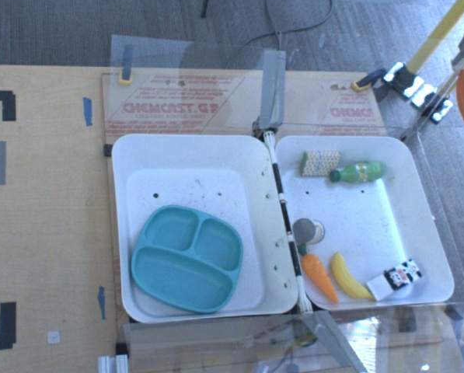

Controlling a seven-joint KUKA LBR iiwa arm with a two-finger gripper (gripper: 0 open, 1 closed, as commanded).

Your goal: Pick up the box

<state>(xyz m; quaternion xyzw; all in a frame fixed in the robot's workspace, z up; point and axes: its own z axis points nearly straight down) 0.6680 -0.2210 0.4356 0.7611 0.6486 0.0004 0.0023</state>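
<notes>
Box point(395, 279) lies flat, long axis slanting up toward the right

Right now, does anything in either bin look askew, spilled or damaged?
Nothing spilled or broken. The green bottle lies on its side beside a patterned box; the carrot, banana and small carton lie loose along the right bin's near edge.

Red print reading "CHEMCAST GP" runs across the clear sheet point(177, 103) behind the bins.
</notes>
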